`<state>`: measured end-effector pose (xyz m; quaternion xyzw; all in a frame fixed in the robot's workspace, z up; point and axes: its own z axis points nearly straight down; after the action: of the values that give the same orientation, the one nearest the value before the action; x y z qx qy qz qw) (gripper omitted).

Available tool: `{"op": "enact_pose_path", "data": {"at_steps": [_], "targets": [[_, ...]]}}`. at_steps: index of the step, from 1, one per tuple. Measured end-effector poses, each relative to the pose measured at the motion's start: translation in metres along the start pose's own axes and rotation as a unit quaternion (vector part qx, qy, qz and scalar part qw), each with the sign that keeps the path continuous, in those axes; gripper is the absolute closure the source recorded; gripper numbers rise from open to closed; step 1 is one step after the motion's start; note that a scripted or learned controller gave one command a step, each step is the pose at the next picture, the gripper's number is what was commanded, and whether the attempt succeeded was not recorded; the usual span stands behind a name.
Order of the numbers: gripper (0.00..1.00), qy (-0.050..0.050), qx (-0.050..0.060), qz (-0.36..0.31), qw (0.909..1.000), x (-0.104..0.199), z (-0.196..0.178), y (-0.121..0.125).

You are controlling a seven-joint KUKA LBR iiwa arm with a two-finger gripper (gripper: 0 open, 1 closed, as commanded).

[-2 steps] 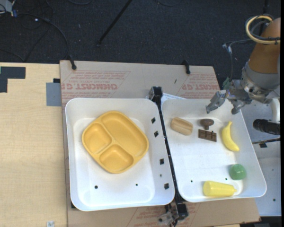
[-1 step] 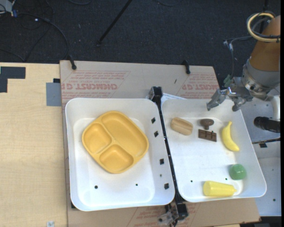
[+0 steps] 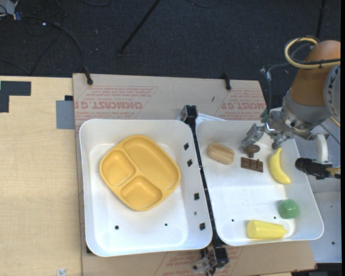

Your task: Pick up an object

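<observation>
1. We see the hand (image 3: pixel 254 135) low over the far part of the right bin (image 3: pixel 310 234), hovering just above a small brown round piece (image 3: pixel 252 150); whether it is open or closed, we cannot tell.
2. That piece, the likeliest target by our reading, sits between the tan block (image 3: pixel 220 153) on its left and the banana (image 3: pixel 279 167) on its right, with a dark brown flat piece (image 3: pixel 252 164) just on its near side.
3. To do the step well, we would come straight down centred on the round piece and close only once low, keeping off the flat piece and the banana.
4. The round piece shows no clear long axis; the banana's runs far to near, the tan block's roughly left to right.
5. The green ball (image 3: pixel 288 209) and yellow cone (image 3: pixel 266 229) lie well apart at the near side; the left bin (image 3: pixel 98 234) holds a yellow divided tray (image 3: pixel 139 171).
</observation>
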<state>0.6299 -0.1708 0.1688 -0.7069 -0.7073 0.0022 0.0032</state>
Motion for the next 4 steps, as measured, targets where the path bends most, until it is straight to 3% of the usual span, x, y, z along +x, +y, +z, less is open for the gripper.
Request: {"op": "enact_pose_path", "data": {"at_steps": [2,3,4], "targets": [[0.00,0.000,-0.002,0.000,1.0000,-0.002,0.082,-0.010],[1.00,0.000,-0.001,0.000,1.0000,-0.002,0.072,-0.010],[1.00,-0.001,-0.005,0.000,1.0000,-0.004,0.008,-0.007]]}}
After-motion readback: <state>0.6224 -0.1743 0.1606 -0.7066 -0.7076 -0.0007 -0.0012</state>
